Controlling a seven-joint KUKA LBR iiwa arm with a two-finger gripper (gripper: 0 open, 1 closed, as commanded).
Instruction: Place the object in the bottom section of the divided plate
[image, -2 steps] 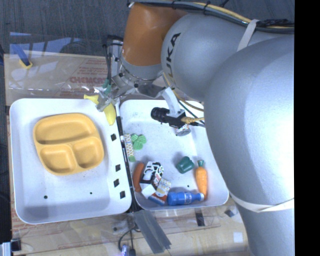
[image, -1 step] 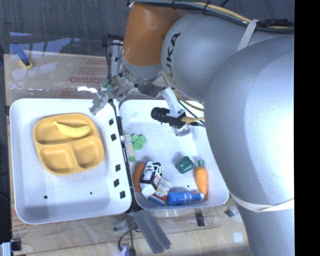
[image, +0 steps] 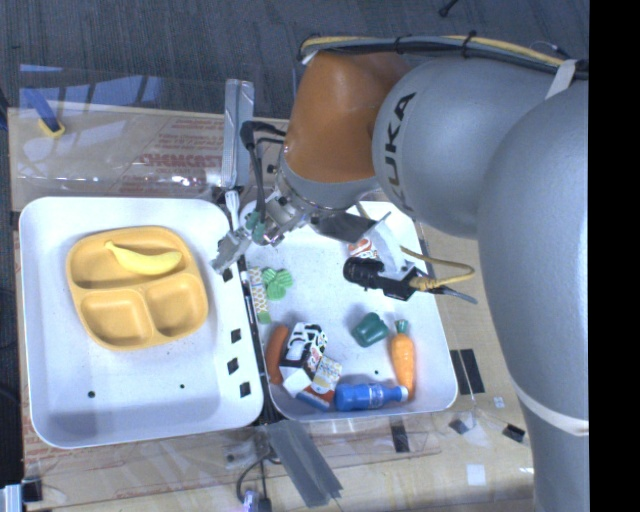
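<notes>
A yellow divided plate (image: 138, 288) lies in the left bin (image: 60, 400). A yellow banana (image: 148, 260) rests in its top section, and the two lower sections hold nothing. My gripper (image: 233, 250) hangs over the rim between the two bins, just right of the plate, with nothing visibly in it. Below it in the right bin (image: 435, 330) lie a small green leafy item (image: 275, 282), a red sausage (image: 277, 352) and a black-and-white item (image: 306, 345).
Also in the right bin are a teal object (image: 368, 328), a carrot (image: 401, 360), a blue bottle (image: 366, 396) and a red-and-white packet (image: 362, 246). The grey arm covers the upper right. A clear plastic sheet (image: 110, 145) lies behind the left bin.
</notes>
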